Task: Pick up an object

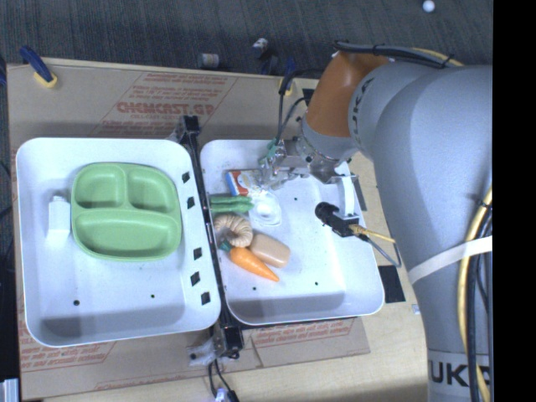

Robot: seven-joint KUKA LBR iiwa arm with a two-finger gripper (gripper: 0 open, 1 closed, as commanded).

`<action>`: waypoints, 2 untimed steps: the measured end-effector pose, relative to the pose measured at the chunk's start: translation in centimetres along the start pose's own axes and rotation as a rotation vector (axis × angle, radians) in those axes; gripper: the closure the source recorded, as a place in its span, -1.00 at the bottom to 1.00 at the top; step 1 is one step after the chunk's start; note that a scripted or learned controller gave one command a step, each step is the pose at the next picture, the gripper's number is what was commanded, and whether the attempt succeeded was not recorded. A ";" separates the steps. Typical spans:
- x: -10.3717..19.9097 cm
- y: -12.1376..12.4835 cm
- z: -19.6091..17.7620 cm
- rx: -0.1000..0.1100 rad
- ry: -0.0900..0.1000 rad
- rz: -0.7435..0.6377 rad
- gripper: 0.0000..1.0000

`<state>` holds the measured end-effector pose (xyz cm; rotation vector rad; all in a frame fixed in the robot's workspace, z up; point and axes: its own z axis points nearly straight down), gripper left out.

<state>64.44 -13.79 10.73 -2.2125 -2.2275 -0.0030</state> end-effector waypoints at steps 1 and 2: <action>7.3 -5.5 -8.5 0.002 -0.003 -0.002 1.00; 4.9 -10.2 -10.7 0.003 -0.004 0.000 1.00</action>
